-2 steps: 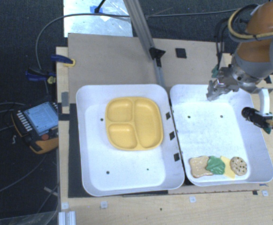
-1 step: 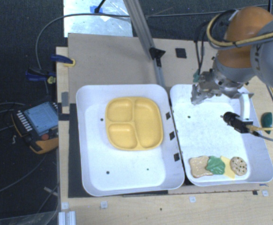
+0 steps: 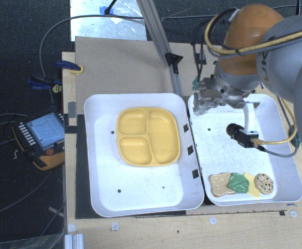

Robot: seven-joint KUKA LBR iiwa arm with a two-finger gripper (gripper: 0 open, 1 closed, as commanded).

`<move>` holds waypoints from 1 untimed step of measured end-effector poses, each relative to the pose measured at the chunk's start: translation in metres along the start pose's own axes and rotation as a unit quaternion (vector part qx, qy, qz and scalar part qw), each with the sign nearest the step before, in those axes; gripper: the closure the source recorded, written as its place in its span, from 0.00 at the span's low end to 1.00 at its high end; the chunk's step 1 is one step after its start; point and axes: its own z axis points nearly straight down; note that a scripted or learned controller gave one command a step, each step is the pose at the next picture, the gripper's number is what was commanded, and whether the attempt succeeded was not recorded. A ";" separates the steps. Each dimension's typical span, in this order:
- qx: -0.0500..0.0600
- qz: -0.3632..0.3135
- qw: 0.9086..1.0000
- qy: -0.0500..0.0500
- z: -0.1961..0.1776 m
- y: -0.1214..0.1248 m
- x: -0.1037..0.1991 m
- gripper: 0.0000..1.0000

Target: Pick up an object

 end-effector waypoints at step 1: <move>0.001 0.001 1.000 0.000 0.011 -0.008 0.047 1.00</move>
